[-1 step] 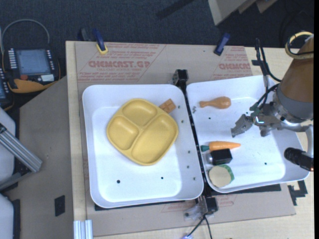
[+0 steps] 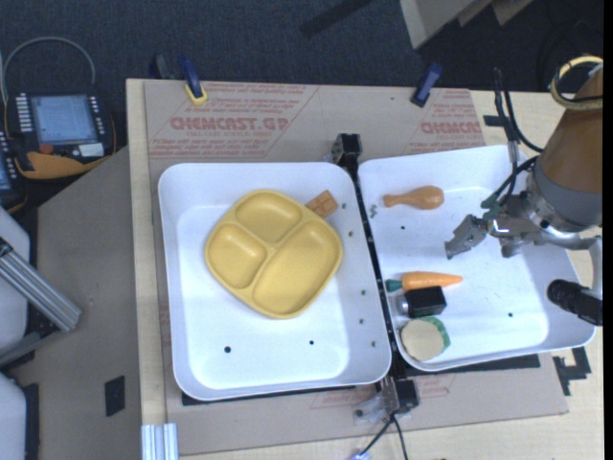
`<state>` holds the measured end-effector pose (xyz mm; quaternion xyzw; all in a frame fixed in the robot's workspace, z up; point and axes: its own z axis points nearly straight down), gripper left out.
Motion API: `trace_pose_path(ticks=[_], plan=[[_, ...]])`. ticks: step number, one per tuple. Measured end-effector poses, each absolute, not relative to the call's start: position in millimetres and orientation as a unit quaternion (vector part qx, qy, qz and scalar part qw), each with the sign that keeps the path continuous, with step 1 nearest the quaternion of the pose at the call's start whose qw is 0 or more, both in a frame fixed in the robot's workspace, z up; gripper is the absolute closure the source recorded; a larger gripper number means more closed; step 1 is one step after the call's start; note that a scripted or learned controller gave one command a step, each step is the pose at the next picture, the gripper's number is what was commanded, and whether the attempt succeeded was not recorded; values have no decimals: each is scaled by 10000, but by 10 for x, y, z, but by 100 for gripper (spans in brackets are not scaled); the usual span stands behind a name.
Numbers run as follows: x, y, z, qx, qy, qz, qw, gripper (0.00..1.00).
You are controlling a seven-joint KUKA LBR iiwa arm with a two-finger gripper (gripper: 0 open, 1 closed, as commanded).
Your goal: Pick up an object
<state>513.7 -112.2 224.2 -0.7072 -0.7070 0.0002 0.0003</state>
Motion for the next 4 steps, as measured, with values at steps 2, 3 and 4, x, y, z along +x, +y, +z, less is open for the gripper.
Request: trace_pose_path(ticks=[2,3,4], plan=[[5147,-1034,1138,-7075,-7068,-8,12,0],[5231,-1020,1078,-7062,-7079,-95,-90,0],[5237,-1047,1182,-7073,-7068,-91,-122,100]])
